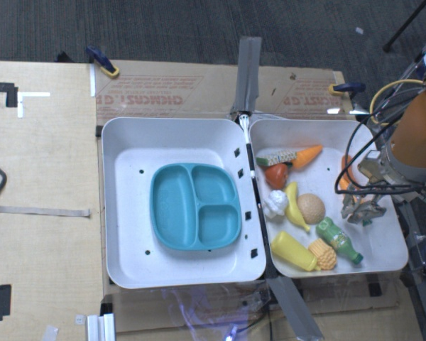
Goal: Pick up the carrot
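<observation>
carrot (307, 155) lies up-left of gripper (362, 210), long axis tilted tip-up to the right; finger state probably unreadable here, can't tell.

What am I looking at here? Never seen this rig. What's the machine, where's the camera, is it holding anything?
One camera looks down at a slant on a bench with two white bins. The left bin holds a teal divided plate. The right bin holds toy food: the carrot, a banana, corn and a green bottle. The robot arm reaches in from the right; its hand hangs over the right bin's right side, apart from the carrot. Nothing visibly sits between its fingers.
</observation>
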Robot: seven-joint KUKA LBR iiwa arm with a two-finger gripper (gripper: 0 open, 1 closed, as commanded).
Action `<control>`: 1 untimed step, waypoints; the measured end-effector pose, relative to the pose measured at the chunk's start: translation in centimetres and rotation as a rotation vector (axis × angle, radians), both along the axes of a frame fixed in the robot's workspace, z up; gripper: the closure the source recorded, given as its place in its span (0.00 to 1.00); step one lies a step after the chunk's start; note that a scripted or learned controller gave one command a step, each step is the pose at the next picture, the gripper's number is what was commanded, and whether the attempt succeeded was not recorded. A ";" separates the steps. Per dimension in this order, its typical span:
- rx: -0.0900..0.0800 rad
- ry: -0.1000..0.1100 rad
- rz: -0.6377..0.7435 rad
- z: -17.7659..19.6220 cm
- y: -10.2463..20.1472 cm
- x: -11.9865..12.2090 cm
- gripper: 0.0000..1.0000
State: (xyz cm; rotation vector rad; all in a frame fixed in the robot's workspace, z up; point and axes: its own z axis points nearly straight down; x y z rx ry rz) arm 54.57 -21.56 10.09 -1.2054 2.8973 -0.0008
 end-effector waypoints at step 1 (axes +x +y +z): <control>0.000 0.000 0.000 0.0 0.0 0.0 0.00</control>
